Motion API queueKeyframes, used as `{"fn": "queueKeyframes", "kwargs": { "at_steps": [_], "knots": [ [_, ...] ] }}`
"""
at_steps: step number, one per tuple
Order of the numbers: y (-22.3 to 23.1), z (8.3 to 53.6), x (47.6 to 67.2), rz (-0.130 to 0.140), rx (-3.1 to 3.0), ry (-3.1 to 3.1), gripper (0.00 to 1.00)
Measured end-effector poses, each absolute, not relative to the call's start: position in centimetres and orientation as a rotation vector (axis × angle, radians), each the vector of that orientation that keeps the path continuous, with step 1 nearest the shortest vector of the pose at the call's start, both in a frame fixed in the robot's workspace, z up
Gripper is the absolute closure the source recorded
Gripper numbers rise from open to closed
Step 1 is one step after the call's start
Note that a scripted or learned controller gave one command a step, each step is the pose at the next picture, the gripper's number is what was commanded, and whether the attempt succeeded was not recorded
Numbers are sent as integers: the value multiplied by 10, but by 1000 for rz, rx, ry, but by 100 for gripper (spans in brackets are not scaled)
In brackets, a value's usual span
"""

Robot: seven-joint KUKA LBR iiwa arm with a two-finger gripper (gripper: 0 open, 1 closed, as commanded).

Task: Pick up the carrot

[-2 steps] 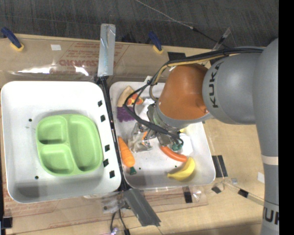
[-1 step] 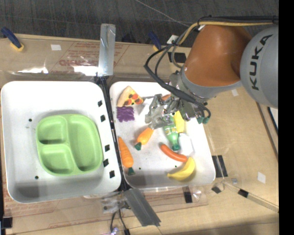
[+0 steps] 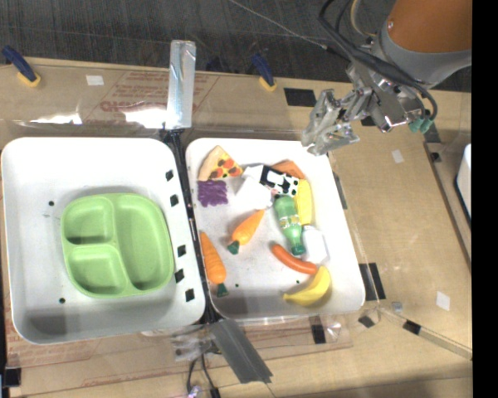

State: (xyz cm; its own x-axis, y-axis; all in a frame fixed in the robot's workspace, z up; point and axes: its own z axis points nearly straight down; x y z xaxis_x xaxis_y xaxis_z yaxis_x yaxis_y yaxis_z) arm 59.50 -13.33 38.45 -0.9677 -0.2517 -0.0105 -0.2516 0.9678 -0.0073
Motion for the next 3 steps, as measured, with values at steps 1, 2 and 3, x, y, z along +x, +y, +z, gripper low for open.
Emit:
{"fn": "queueKeyframes", "kwargs": {
  "at_steps": [1,2,3],
  "knots": [
    [-181,351,529,-3,-541,3094,100],
    [-210,433,541,-8,-823,3026,100],
    [-204,293,519,4,-1118,2938,100]
  ]
}}
